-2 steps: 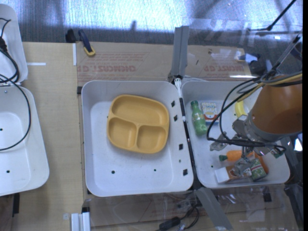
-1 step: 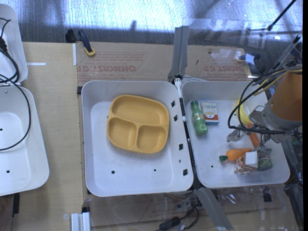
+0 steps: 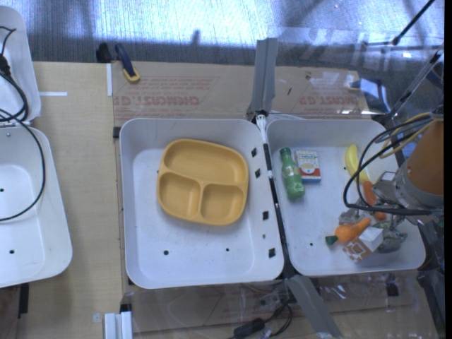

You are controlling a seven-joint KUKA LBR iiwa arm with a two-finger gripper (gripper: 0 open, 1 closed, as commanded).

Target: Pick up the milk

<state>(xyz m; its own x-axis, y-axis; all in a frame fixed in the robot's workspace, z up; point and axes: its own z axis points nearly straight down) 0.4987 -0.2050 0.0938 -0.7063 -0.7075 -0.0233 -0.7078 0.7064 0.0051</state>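
You find the milk [image 3: 365,246], as I judge it, a small white carton lying tilted in the lower right of the right bin [image 3: 318,256], touching a carrot [image 3: 351,230]. The gripper [image 3: 386,226] hangs just above this cluster; cables hide it, so I cannot tell if it is wide or narrow. The carton looks light and stiff, but its smooth walls may slip. Take it across the two flat sides, near the middle, away from the carrot.
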